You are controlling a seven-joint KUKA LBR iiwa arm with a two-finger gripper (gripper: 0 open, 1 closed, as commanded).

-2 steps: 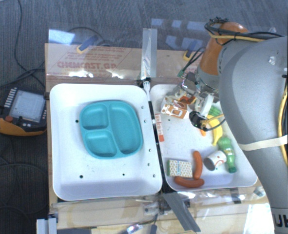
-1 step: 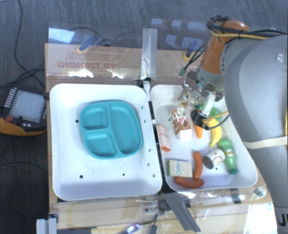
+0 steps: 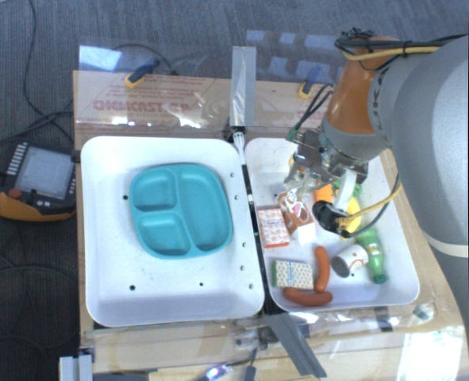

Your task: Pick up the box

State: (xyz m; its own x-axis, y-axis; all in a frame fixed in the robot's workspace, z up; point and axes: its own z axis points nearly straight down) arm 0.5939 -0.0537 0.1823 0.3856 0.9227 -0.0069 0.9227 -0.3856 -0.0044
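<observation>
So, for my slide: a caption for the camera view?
Pincer over the right bin, above a box; blue tray in the left bin.

Faint red lettering is seen on the cardboard sheet lying at twelve o'clock from the left bin, but it cannot be read under the clear plastic. Printing on the small red-and-white box in the right bin is too small to be made out.

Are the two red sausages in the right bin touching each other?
Cannot tell. In the camera view, the upright red sausage ends right at the lying red sausage, with no plain gap or contact.
</observation>
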